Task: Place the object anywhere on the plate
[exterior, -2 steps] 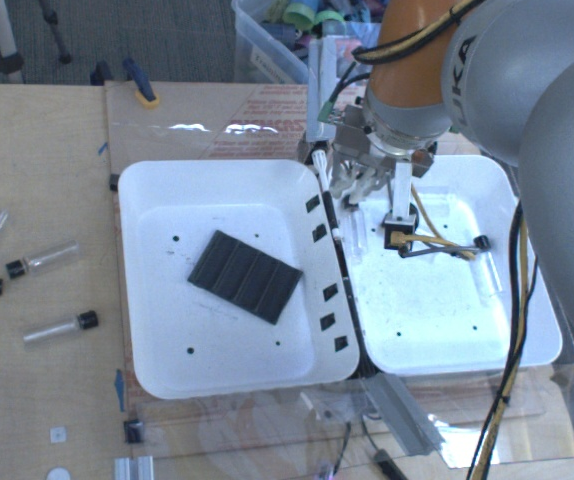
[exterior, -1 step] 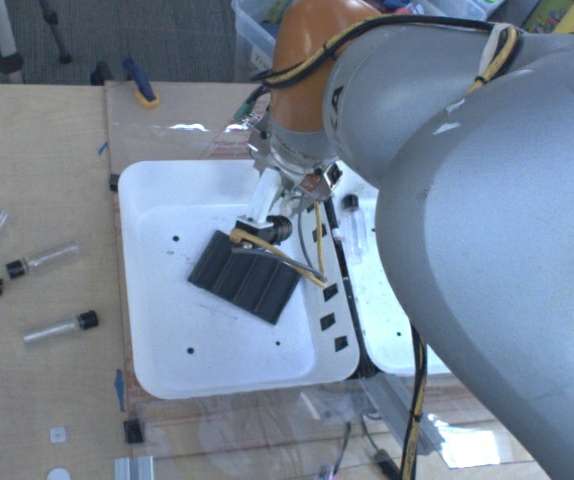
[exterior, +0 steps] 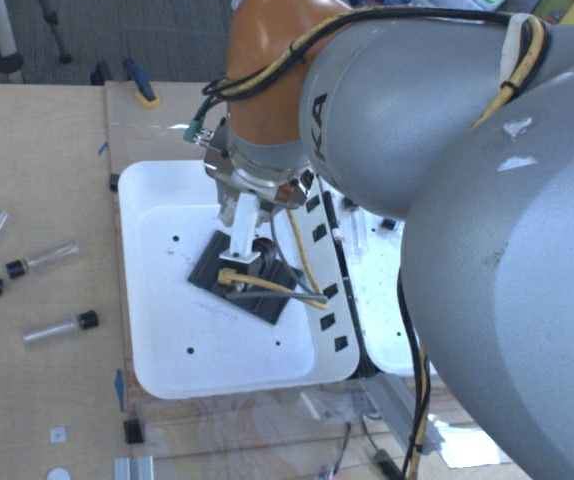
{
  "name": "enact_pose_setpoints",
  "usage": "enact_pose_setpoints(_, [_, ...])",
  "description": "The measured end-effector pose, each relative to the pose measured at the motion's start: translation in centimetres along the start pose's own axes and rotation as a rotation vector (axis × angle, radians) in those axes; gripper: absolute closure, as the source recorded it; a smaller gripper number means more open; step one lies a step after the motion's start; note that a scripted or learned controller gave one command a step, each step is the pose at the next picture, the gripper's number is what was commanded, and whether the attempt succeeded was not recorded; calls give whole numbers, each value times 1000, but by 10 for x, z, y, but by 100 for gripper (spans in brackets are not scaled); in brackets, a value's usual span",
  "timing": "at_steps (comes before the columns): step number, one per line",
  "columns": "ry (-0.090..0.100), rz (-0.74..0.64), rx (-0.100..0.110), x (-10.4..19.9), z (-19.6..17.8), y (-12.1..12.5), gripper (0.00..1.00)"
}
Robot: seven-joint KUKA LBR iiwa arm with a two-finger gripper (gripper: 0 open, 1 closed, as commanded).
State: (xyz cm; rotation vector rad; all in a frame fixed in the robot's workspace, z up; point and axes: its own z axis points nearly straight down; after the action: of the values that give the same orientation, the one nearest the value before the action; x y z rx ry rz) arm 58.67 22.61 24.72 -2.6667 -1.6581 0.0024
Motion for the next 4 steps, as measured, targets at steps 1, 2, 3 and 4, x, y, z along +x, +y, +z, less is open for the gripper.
enact_pose_setpoints(1, [1,-446,-3,21,14,46,100])
enact_pose_setpoints(2, [1,-717,-6,34,-46,72,100])
enact_pose_setpoints(3, [0,-1366,-1,21,81,79,100])
enact_pose_setpoints(4, [3,-1362,-7,21,70,80,100])
